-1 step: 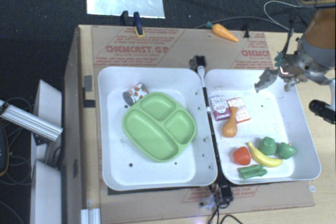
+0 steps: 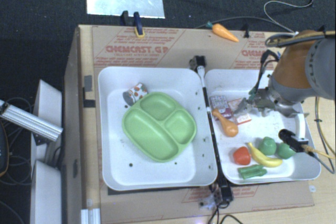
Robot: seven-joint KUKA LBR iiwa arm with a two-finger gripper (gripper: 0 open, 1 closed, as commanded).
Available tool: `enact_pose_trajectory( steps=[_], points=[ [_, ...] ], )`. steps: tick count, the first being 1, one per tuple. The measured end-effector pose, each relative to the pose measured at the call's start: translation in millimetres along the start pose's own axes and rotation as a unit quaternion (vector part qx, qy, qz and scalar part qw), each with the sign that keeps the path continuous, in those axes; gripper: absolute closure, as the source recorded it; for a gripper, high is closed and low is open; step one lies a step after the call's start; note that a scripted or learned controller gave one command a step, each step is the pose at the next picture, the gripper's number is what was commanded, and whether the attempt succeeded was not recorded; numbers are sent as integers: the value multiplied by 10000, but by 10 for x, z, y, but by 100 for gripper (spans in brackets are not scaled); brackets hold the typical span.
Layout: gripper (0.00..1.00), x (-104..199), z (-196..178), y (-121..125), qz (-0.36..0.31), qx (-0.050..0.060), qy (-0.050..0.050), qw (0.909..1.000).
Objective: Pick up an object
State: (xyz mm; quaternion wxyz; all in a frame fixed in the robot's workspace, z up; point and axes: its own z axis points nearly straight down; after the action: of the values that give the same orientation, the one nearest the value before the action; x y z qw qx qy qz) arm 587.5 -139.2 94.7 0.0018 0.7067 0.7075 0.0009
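Note:
My gripper hangs low over the right bin, near its upper middle, with the grey arm coming in from the right. Just left of it lies a flat red-and-white packet. An orange toy carrot lies slantwise below the packet. Along the bin's front lie a red tomato, a yellow banana, two green peppers and a green pickle. Nothing shows between the fingers.
The left bin holds a green divided plate and a small tipped can. A second carrot lies on the bench behind the bins. A black divider runs between the bins.

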Motion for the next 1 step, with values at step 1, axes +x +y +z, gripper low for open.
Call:
enact_pose_trajectory(
  steps=[1],
  points=[
    [0, 57, 51, 625, -20, -35, 0, 10000]
  ],
)
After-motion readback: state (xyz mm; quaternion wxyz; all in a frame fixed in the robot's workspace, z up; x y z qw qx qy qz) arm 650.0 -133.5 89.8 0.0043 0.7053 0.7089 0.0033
